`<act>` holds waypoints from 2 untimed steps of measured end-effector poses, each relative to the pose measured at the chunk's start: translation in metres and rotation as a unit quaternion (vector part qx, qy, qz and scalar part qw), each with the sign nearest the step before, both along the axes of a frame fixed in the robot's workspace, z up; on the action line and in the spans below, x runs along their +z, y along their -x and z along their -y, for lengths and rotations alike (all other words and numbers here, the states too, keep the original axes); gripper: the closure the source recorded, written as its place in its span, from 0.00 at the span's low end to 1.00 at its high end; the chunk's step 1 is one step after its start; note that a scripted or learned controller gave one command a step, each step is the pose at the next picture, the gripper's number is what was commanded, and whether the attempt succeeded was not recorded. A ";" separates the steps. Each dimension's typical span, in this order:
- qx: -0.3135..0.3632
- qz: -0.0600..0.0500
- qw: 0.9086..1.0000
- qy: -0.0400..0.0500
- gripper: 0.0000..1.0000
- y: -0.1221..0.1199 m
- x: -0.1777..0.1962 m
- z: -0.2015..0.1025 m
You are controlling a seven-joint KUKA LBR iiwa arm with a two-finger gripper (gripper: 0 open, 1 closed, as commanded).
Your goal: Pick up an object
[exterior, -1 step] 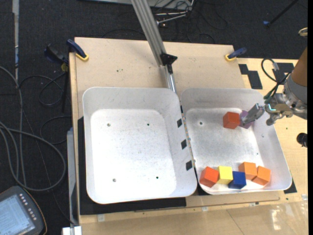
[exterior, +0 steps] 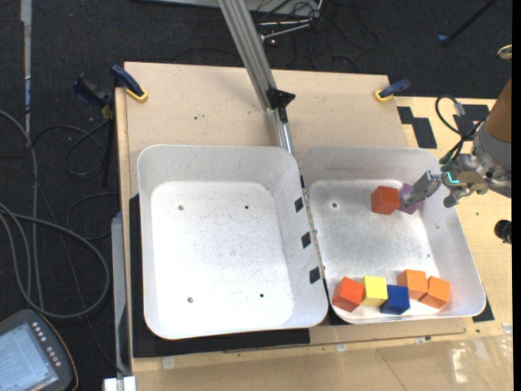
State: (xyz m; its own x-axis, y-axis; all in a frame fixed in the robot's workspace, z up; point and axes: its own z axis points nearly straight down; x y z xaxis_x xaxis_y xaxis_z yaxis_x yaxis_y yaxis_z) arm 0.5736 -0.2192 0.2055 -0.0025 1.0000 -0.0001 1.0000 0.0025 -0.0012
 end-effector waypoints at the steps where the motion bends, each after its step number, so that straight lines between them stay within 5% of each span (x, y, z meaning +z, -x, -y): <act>1: -0.001 -0.001 1.000 0.000 0.00 0.001 -0.043 -0.003; 2: -0.001 -0.002 1.000 0.000 0.00 -0.004 -0.103 0.003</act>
